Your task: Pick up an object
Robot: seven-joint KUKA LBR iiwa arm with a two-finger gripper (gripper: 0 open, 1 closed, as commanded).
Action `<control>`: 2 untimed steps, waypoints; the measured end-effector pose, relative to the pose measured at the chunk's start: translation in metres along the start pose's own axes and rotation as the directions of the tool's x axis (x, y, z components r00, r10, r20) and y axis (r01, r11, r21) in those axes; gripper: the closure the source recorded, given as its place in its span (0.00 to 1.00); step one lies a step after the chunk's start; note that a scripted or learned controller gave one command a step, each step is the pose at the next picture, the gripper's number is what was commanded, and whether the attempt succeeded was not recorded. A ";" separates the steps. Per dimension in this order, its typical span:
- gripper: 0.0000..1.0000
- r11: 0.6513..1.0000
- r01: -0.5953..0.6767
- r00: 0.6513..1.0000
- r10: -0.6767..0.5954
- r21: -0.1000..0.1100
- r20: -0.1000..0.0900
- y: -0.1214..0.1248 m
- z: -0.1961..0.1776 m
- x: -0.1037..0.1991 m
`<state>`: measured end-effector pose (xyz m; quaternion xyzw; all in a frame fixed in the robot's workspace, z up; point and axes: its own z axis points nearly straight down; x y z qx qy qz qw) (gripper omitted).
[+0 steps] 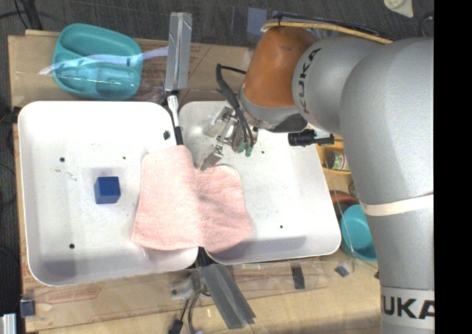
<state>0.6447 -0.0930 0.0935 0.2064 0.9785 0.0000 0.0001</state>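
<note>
A pink towel (193,206) lies draped over the divider between the two white bins, partly in each. A small blue cube (108,189) sits in the left bin (44,141). My gripper (212,154) hangs over the back left of the right bin (306,200), its metal fingers pointing down at the towel's far edge. The fingertips are right at the cloth's upper rim, near the divider. The grey arm with its orange band (276,67) comes in from the right and covers the right bin's far right corner.
A teal plastic dustpan-like object (96,61) lies on the bench behind the left bin. A grey bracket (177,49) stands at the back between the bins. A teal bowl (358,233) sits right of the right bin, beside the arm.
</note>
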 end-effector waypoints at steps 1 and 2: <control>0.00 1.000 0.022 1.000 -0.022 -0.001 0.005 0.002 -0.001 -0.005; 0.00 1.000 0.022 1.000 -0.022 -0.001 0.005 0.002 -0.001 -0.005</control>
